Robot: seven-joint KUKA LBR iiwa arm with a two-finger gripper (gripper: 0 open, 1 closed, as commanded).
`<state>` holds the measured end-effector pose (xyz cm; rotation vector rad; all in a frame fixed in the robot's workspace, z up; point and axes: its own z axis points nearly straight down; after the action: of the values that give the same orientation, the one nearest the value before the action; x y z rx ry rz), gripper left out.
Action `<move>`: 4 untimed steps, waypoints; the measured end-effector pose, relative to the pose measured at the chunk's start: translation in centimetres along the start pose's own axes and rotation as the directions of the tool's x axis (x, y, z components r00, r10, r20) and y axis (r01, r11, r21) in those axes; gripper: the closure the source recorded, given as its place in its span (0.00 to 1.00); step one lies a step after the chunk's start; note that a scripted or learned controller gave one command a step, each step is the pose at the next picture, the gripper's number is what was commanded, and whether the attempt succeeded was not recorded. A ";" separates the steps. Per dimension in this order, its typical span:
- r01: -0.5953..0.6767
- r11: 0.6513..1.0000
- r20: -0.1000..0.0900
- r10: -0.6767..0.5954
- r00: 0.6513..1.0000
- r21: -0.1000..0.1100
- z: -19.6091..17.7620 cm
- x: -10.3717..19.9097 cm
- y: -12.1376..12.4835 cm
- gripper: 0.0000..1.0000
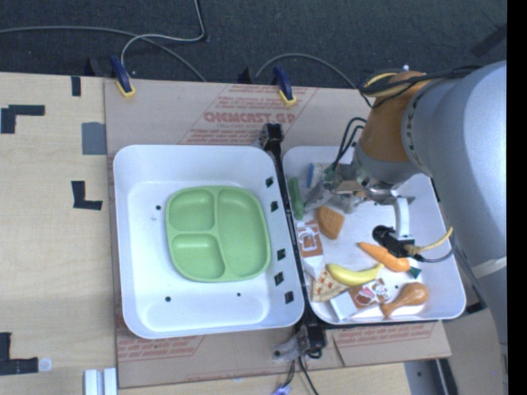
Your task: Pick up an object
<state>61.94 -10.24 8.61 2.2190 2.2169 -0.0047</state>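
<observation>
The hand (336, 186) is lowered into the right bin (449, 299); can't tell its grip. It's crowded by a tan bread chunk (331, 220), smooth carrot (385, 257), curved banana (352, 274) and pizza slice (324, 286). A glossy green divided plate (218, 232) sits in the left bin (132, 245).

Grey arm (469, 138), orange band, seemingly black cables

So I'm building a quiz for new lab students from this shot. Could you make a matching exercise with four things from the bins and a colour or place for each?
Things:
1. divided plate
2. banana
3. carrot
4. drumstick

Descriptions:
A. orange, right of the banana's upper end
B. green, in the left bin
C. brown, near the right bin's front corner
D. yellow, in the right bin

Pairs: 1-B, 2-D, 3-A, 4-C
</observation>
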 end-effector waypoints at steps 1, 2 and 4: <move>0.000 1.000 0.000 0.000 1.000 -0.003 0.0 0.0 -0.1 0.00; 0.001 1.000 -0.001 -0.001 1.000 -0.003 0.0 -0.1 -0.5 0.00; 0.001 1.000 -0.002 -0.001 1.000 0.000 0.0 0.0 -0.1 0.00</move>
<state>61.81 -10.25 8.60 2.2192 2.2187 -0.0033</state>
